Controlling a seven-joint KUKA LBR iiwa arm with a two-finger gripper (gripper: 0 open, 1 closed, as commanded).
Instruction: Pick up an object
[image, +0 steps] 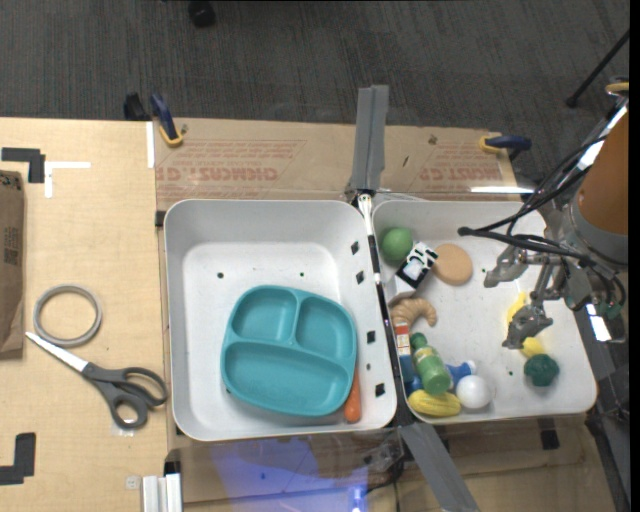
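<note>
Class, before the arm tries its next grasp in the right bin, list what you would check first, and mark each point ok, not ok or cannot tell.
1. Gripper is over the right bin: ok.
2. A target lies near it, the yellow piece and dark green ball: ok.
3. Something already held between the fingers: cannot tell.
4. Target free of neighbours: not ok, the yellow piece and the ball look to be touching.
5. Teal tray in the left bin, out of the way: ok.
</note>
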